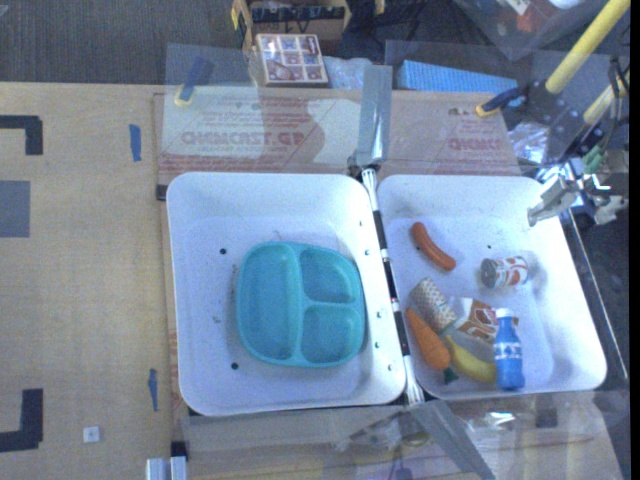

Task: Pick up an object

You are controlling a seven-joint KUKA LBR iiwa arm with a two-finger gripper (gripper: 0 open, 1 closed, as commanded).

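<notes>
A blue plate (300, 304) with three parts sits in the left white bin (195, 218). Behind the bins lie flat see-through sheets (260, 133). A brown cardboard box (290, 3) and a small picture box (290, 60) stand farther back.

The arm comes in from the far right, a grey body slanting down and to the left. The gripper (552, 204) hangs at the right side of the scene, its pale metal tip pointing down and left (too small and blurred to make out more). Nothing shows between its tips.
</notes>
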